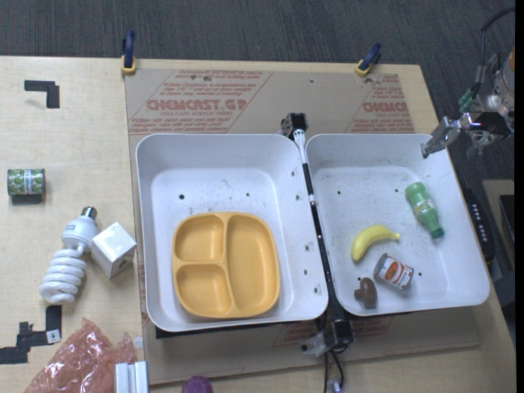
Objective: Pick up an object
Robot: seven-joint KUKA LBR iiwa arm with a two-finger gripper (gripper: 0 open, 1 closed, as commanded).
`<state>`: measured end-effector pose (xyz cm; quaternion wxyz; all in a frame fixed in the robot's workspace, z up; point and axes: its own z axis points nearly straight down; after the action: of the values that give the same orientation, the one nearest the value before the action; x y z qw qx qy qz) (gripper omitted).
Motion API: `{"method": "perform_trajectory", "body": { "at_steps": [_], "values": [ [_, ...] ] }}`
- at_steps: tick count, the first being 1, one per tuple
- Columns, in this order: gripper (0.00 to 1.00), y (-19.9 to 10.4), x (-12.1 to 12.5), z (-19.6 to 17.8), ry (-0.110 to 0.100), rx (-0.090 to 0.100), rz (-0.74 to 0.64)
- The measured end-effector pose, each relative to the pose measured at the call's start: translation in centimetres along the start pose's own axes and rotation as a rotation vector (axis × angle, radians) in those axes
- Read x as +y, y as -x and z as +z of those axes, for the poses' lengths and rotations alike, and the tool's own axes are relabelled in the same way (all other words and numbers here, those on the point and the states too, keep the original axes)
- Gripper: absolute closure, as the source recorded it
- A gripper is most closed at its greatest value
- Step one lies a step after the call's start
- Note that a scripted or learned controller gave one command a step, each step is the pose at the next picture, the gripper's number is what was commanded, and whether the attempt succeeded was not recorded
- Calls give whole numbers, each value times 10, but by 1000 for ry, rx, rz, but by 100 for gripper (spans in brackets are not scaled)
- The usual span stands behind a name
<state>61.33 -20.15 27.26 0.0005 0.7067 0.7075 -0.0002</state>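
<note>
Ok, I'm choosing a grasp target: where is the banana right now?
The banana lies in the right bin, near its middle, left of the green bottle and just above the small can.

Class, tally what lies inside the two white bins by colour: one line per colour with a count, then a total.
Yellow: 2, the divided plate and the banana
Green: 1, the bottle
Red and white: 1, the can
Brown: 1, the small lump
Total: 5

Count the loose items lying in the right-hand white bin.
4: a green plastic bottle near the far right wall, a yellow banana mid-bin, a small red-labelled can below it, a brown lump at the near edge.
</note>
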Motion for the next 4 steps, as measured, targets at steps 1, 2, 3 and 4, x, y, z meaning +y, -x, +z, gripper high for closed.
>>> {"method": "perform_trajectory", "body": {
  "at_steps": [1,2,3,4],
  "values": [
    [0,-48,7,140,0,0,-1],
    [0,-101,-39,180,-1,1,2],
    [0,-102,-80,180,-1,1,3],
    [100,-102,-79,170,1,0,5]
  ]
}}
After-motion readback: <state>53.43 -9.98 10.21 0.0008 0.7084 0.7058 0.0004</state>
